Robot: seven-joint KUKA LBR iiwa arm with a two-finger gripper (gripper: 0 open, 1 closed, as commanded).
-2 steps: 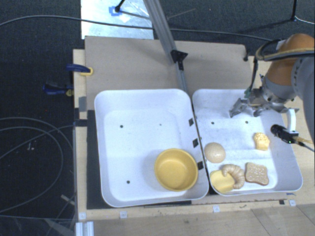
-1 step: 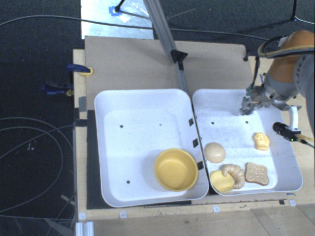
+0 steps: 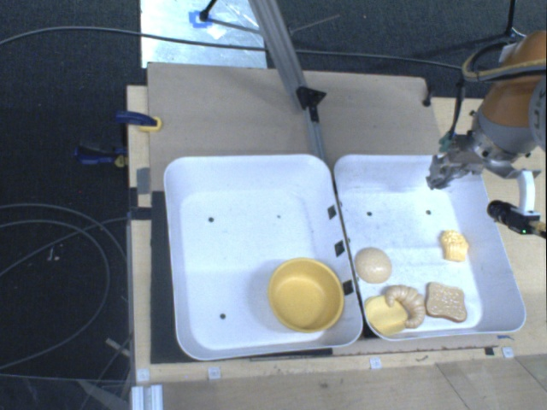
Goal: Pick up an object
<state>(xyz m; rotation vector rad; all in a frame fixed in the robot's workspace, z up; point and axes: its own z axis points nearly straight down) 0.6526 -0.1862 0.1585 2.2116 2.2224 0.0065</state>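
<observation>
The right bin point(image 3: 402, 186) holds several food-shaped items along its front: a pale round bun point(image 3: 373, 265), a beige croissant point(image 3: 407, 303) lying on a yellow piece point(image 3: 384, 316), a slice of toast point(image 3: 445, 301) and a small yellow corn-like piece point(image 3: 455, 246). A yellow bowl point(image 3: 305, 294) sits in the left bin point(image 3: 222, 229) near its front right corner. My gripper point(image 3: 442, 174) hangs over the right bin's back right corner, well behind the items, with nothing seen in it.
A grey metal pole point(image 3: 282, 49) slants from the top down to the divide between the bins. Clamps point(image 3: 128, 135) stick out at the bench's left edge. Cables lie on the dark floor at the left.
</observation>
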